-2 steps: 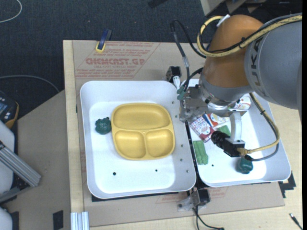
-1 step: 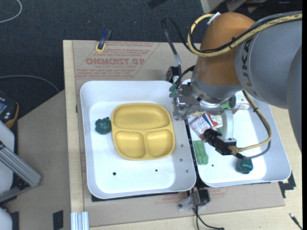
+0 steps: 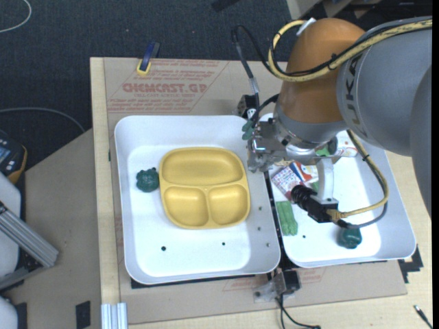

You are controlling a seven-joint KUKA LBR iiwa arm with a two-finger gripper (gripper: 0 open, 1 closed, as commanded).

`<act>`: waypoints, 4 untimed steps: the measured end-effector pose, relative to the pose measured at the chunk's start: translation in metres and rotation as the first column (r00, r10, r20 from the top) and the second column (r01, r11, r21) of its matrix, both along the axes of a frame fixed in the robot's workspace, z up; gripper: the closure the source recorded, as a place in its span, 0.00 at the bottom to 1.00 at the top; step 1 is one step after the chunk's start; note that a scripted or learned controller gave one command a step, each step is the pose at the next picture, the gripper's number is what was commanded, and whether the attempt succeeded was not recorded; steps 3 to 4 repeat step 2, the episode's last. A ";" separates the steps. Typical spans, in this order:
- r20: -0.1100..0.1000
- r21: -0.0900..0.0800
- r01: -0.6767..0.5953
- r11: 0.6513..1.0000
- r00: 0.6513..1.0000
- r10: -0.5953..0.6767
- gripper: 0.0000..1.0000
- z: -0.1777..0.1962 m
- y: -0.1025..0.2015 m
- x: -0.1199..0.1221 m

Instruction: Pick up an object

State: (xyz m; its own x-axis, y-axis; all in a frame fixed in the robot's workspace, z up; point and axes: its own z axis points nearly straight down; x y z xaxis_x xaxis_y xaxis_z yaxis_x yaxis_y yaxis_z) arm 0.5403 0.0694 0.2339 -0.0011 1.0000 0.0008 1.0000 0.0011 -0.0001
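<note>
- The table (image 3: pixel 171 91) carries two white bins side by side. The left bin (image 3: pixel 127 184) holds a small dark green lump (image 3: pixel 147 179) near its left wall, just beside a yellow divided plate (image 3: pixel 204 187) in the bin's middle.
- I judge neither to be the present target. The arm is not over them, and the broad, shallow plate would suit a two-finger grasp poorly.
- The pincer (image 3: pixel 263 149) hangs by the wall between the bins, over the upper left corner of the right bin (image 3: pixel 394 214). The wrist hides its tips, so I cannot tell whether it is released or clenched.
- The likeliest object to pick is the red and white packet (image 3: pixel 287 178). It lies on the right bin's floor just beside the pincer, partly under the wrist.
- A light green stick (image 3: pixel 286 218) lies along that bin's left wall, nearer the front. A teal lump (image 3: pixel 350 236) sits toward the front right, well apart from the pincer.
- The step in hand looks like the approach, since every thing lies on a bin floor and none is lifted. The next move calls for a straight descent onto the packet, clear of the bin wall, then a firm closing and a lift.
- The grey arm (image 3: pixel 391 81) reaches in from the right and bends steeply down. Its orange band (image 3: pixel 315 67) sits directly above the wrist.
</note>
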 end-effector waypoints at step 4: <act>-0.004 -0.001 0.002 1.000 1.000 -0.002 1.00 -0.015 -0.007 0.004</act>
